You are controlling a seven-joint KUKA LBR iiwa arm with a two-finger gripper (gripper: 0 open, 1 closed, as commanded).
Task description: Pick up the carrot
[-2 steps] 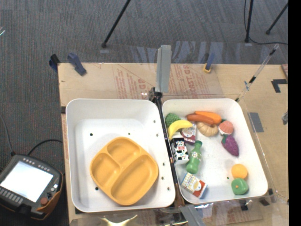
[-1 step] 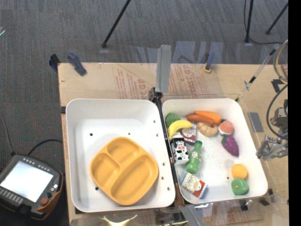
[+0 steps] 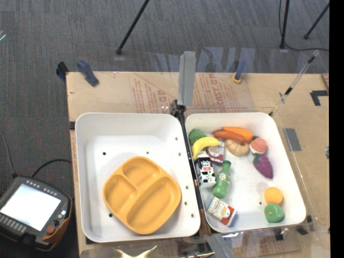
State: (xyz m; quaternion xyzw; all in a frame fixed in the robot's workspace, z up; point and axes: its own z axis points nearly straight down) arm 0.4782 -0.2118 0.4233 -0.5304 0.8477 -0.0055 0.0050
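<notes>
- The carrot (image 3: pixel 238 133) lies in the right bin (image 3: pixel 287 160), near the far wall, resting on its side against a tan croissant (image 3: pixel 237 147).
- Adjacent items: banana (image 3: pixel 205 144), green broccoli (image 3: pixel 196 136), purple grapes (image 3: pixel 263 165) (just right of the croissant).
- Nearer the front: green bottle (image 3: pixel 222 180), small carton (image 3: pixel 221 210), orange (image 3: pixel 273 195), green apple (image 3: pixel 273 213).
- The left bin (image 3: pixel 91 138) holds a yellow divided plate (image 3: pixel 142 194).
- Gripper: its condition cannot be told from this view.

Carrot (image 3: pixel 237 134) at right bin's (image 3: pixel 287 160) far edge; tray (image 3: pixel 142 194) in left bin (image 3: pixel 88 160).
</notes>
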